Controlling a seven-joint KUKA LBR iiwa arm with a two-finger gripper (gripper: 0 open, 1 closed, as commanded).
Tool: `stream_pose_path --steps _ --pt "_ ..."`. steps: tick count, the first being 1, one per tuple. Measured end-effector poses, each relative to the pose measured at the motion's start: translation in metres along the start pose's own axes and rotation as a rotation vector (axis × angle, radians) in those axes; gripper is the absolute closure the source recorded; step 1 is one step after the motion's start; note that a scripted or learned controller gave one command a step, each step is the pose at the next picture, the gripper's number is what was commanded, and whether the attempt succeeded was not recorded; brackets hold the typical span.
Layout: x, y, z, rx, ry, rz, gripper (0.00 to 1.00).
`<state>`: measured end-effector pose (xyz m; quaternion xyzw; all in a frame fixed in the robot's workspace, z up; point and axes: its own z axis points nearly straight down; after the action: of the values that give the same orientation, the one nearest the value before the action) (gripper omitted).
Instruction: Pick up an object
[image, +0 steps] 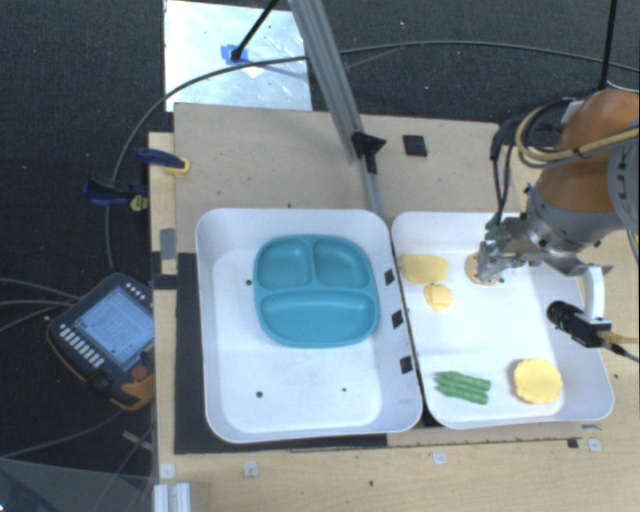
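Hidden: the tool (488, 268) stands right over a small tan round piece (487, 272) in the right bin, so just a sliver of that piece shows at its tip.
Hard to make out: how the tool stands, wide or closed, cannot be told from above; whether it touches the tan piece, or has hold of anything, cannot be told either.
Cut off: the arm (585, 180) runs out of the picture at the right edge.
Arm pose: it reaches in from the right, the orange band high at the upper right, the grey wrist bent down toward the upper middle of the right bin (600, 400).
Tool place: low over the bin floor, just right of the larger yellow piece (424, 267).
Right bin things: a smaller yellow lump (438, 296) just below the larger yellow piece; green beans (462, 386) near the front wall; a round yellow piece (537, 381) to the right of them, near the front corner.
Left bin (230, 400): a teal divided plate (316, 291) lies flat in its upper half.
Bench (260, 160): both bins rest side by side on it, touching along the middle.
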<state>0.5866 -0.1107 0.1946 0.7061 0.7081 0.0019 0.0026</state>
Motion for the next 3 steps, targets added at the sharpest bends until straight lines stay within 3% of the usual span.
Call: stream_pose_path --steps 1,3 --pt "0.0 0.002 -0.034 0.001 0.0 -0.001 1.0" --pt "0.101 0.013 -0.017 0.005 0.003 -0.007 1.0"
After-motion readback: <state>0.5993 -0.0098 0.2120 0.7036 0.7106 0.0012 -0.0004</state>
